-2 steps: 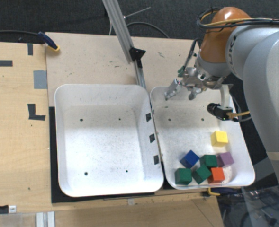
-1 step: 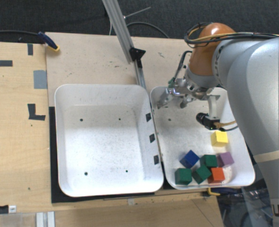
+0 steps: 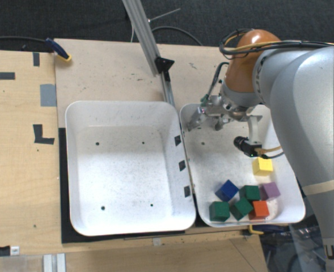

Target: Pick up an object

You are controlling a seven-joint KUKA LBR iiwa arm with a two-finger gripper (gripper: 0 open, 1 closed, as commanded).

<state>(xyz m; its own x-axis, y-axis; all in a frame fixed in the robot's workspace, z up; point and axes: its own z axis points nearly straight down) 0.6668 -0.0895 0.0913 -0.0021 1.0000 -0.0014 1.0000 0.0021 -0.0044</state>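
We see a robotics lab test station. A plywood tabletop (image 3: 104,72) carries two shallow white bins (image 3: 124,169) side by side, with grey tape patches (image 3: 47,94) stuck on the wood. A grey industrial arm (image 3: 303,95) with an orange band (image 3: 249,61) reaches over it. Loose black cables (image 3: 172,32) trail across dark carpet, and a slanted aluminium rail (image 3: 141,24) crosses above. Small coloured blocks (image 3: 243,200) lie in the right bin.

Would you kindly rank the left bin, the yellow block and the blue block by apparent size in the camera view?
1. left bin, by far the largest.
2. blue block and yellow block: too alike to rank.
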